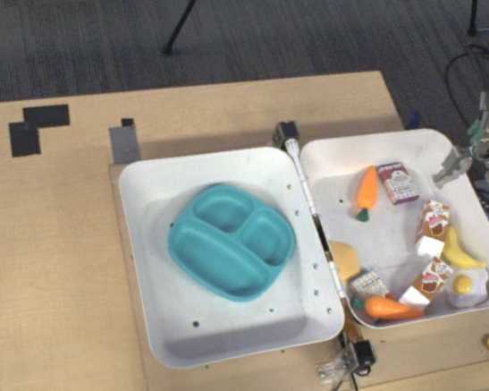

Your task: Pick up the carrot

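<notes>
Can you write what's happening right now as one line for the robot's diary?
phase: approach | gripper: over right bin's far edge, holding nothing | carrot: lying in right bin, untouched | teal plate: in left bin

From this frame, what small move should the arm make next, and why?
Probably move the end effector left over the orange carrot with a green tip in the right white bin; it sits at that bin's right rim, apart from the carrot.

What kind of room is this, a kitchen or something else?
Probably a robot lab, not a kitchen. Two white bins sit on a wooden bench, one holding toy food like a carrot and banana, and cables trail over grey carpet.
</notes>
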Controlling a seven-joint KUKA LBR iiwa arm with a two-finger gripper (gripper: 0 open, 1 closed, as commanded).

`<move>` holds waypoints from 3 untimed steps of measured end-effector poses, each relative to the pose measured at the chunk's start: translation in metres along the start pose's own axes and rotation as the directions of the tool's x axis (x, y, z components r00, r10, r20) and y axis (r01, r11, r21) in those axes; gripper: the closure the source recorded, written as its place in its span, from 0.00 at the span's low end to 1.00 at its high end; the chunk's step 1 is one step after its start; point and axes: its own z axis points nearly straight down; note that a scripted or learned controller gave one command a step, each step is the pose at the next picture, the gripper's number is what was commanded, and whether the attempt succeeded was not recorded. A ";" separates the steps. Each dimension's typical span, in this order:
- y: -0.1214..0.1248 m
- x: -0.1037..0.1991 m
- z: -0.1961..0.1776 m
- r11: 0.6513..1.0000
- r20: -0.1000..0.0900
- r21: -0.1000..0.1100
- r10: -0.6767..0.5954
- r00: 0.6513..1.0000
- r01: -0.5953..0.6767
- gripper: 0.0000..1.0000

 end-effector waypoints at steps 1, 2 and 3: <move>0.025 0.097 0.119 0.997 -0.008 0.013 0.080 0.997 -0.080 0.00; 0.092 0.067 0.156 0.974 0.000 -0.008 0.226 0.974 -0.226 0.00; 0.095 0.067 0.141 0.977 0.006 -0.018 0.213 0.977 -0.213 1.00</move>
